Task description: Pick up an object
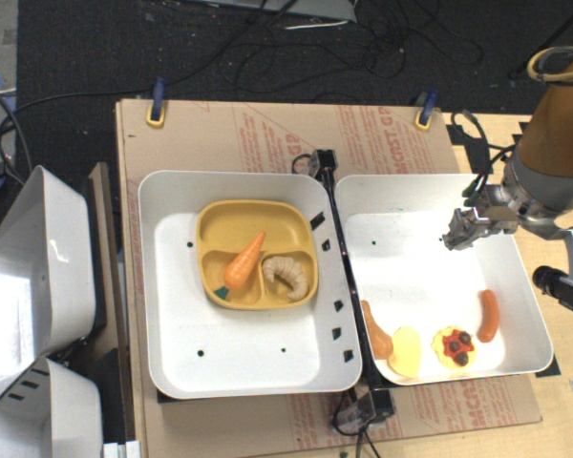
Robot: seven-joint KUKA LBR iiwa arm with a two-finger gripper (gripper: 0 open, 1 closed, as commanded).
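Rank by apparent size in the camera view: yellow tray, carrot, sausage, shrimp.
1. Yellow tray, clearly largest.
2. Carrot.
3. Sausage and shrimp look about alike; I won't rank them.

Arm: rounded link shell in orange-brown at top, pale cream ring above it at the frame edge. Below, a grey cylindrical wrist section with a lighter grey flange. Gripper: small, dark grey and silver metal, blocky, boxy parts; detail too small to resolve. Black cable runs alongside the wrist.
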